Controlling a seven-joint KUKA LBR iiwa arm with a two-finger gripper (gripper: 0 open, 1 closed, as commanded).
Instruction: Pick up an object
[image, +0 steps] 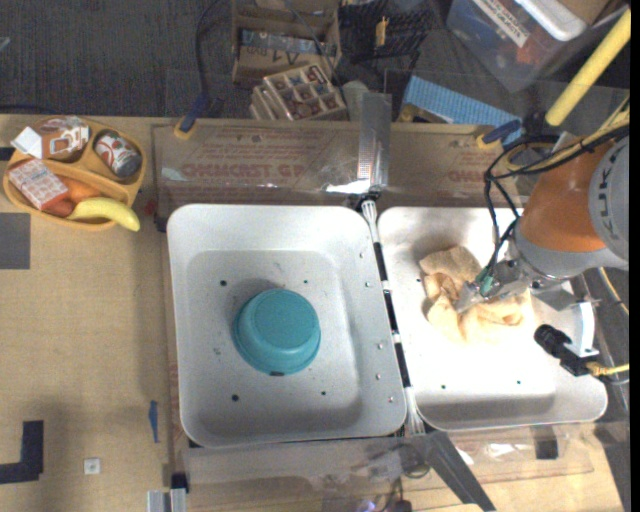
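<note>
**Two white bins, a pale cloth under the gripper**

Two shallow white bins sit side by side on a bench, seen from above at a slant. The left bin (200, 250) holds a teal bowl (278, 330), turned upside down near its centre. The right bin (520, 400) holds the cloth (450, 272), a crumpled piece of pale cream fabric with soft folds and tan shading at its edges. It lies in the upper middle of that bin, bunched into an uneven heap that spreads toward the right.

The arm (575, 200), grey with an orange band, reaches in from the right. Its gripper (484, 290) is low over the right part of the cloth, touching or just above it. Whether the gripper is parted, closed, or pinching fabric cannot be told from this view.

At the bench's far left corner rests a yellow tray (40, 195) with a banana (105, 211) and small packets.
</note>
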